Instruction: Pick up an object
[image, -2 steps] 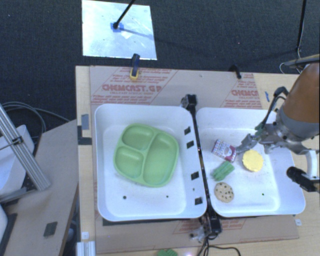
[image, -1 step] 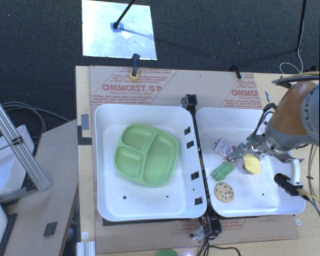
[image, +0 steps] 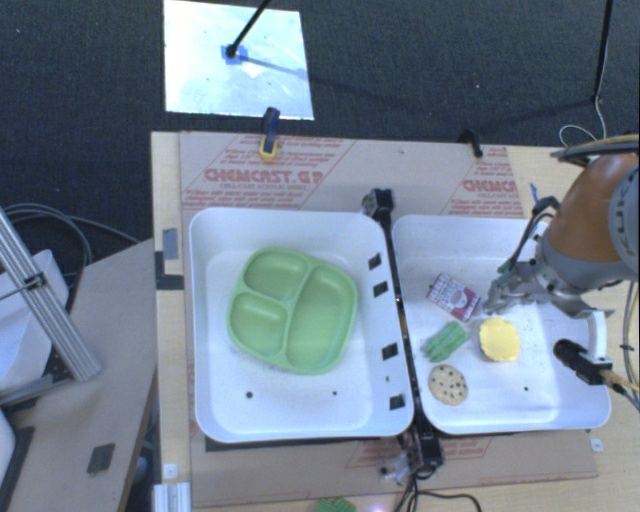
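Worktop (image: 330, 165): pale board with red lettering; carries two shallow white bins side by side
Left bin (image: 215, 400): holds a light green divided plastic plate (image: 293, 310), lying near the bin's middle (three compartments, tilted a little in plan)
Right bin (image: 440, 240): holds four small things, all in its nearer half
Pink-and-white packet (image: 452, 295): towards the bin's left side, near its middle
Green ridged piece (image: 445, 341): just below the packet, close to the left wall
Round chocolate-chip cookie (image: 448, 384): near the front-left corner
Round yellow object (image: 500, 340): right of the green piece, apart from it
Pincer (image: 503, 291): low over the right bin, just above the yellow object; whether its fingers stand apart or together I cannot tell (too blurred)
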